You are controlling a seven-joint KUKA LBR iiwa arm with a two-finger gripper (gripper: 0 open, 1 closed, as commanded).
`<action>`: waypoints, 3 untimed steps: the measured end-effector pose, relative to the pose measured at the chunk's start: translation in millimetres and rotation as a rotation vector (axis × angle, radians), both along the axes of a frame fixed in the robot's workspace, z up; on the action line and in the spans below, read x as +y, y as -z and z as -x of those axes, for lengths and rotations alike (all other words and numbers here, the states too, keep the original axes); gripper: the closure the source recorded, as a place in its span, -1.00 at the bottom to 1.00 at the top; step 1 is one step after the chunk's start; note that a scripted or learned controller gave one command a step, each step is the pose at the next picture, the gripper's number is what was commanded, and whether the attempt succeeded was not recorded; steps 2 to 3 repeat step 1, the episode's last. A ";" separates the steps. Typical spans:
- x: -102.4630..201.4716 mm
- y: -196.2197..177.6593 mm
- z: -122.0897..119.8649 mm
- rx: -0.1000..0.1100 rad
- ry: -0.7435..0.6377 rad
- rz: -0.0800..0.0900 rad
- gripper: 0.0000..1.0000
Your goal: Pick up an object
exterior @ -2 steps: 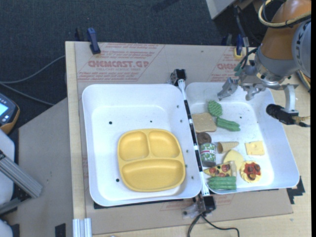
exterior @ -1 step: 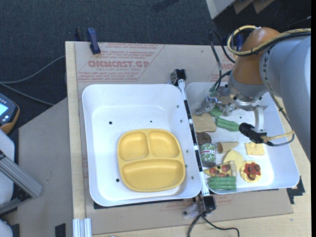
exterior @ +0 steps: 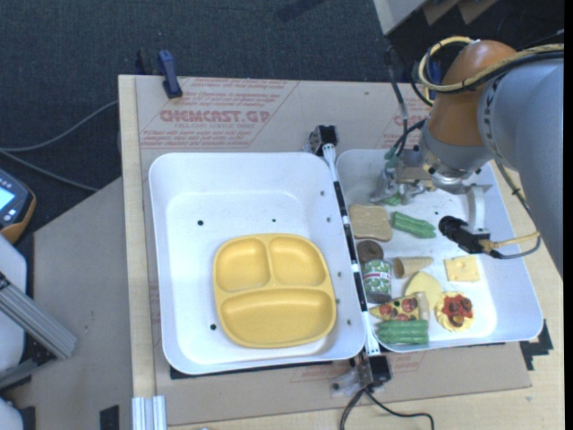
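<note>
Right white bin (exterior: 512, 322) crowded with toy food; fingers (exterior: 391, 189) just above bread slice (exterior: 371, 222), grip unclear

A: The two white bins, left (exterior: 170, 240) and right (exterior: 515, 316), look like smooth plastic with a faint sheen along their rims.

B: The yellow divided tray (exterior: 273, 289) is plastic too, semi-glossy, with soft highlights on its ridges.

A: The tabletop (exterior: 224, 115) under them looks like a matt tan sheet, cardboard or paper-faced board, printed in red.

B: The arm's shell (exterior: 528, 97) is smooth grey, satin rather than shiny; its orange band (exterior: 470, 92) is glossier.

A: The toy foods look like moulded plastic: the green bean pod (exterior: 412, 225) slightly shiny, the bread slice (exterior: 371, 222) dull.

B: The floor (exterior: 72, 52) is a dark, rough weave like carpet.
</note>
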State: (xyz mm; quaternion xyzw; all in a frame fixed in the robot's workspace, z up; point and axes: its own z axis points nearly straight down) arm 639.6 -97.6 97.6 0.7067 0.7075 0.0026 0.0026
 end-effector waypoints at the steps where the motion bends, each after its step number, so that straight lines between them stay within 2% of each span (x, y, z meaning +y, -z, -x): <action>1: 65.7 -92.7 41.9 0.002 -0.005 -0.002 1.00; 3: 65.7 -92.7 41.9 0.002 -0.005 -0.002 1.00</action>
